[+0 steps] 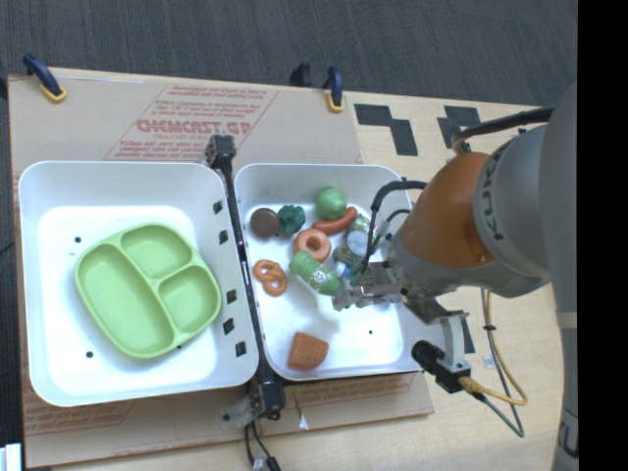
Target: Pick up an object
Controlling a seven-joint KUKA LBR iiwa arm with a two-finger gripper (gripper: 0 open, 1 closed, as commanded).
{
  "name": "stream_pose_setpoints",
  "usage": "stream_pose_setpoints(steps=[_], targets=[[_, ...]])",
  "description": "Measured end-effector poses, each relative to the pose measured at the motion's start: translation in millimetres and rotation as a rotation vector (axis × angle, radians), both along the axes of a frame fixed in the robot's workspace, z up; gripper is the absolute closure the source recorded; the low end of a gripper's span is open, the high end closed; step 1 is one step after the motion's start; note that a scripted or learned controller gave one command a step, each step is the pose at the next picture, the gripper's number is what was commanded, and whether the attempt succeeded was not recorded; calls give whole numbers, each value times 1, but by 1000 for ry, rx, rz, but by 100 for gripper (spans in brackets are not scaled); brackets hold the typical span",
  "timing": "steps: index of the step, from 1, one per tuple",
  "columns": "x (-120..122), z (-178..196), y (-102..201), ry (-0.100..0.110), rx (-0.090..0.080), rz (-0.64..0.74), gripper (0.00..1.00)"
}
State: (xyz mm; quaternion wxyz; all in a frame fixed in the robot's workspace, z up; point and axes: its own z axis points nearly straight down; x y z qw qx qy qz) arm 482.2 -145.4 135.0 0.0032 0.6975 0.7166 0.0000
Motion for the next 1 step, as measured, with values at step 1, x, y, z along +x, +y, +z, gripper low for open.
stream_pose_setpoints(steps=[1], targets=[[1, 10, 0, -1, -1, 5, 100]])
